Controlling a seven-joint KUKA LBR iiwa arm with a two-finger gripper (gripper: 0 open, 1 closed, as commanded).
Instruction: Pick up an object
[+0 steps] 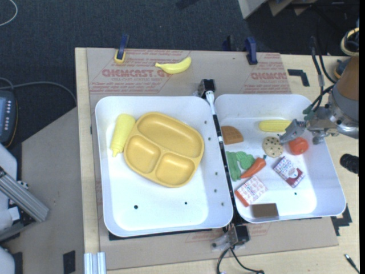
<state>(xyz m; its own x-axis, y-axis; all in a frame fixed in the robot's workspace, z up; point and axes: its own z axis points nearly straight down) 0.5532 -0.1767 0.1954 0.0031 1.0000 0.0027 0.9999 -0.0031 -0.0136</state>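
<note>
**Gripper low in the right bin, beside a red tomato**

While the surface (85,153) carries two white bins side by side, the left bin (114,210) holds the biggest pieces: a yellow divided plate (163,148) with a yellow squeeze bottle (121,133) lying against its left edge. A toy banana (174,66) lies outside the bins, on the cardboard at the back.

The right bin (325,201) holds smaller things. The arm (348,90) reaches in from the right, and its gripper (297,131) sits low over the bin's upper middle. Whether it is spread or closed cannot be told from this angle.

The red tomato (297,146) lies just beside the gripper tip, with a corn cob (275,126) behind it and a cookie (272,146) to its left. It looks like the likeliest target: probably light, hard plastic, smooth and round, so liable to roll or squirt out. A grip across its widest middle seems safest.
</note>
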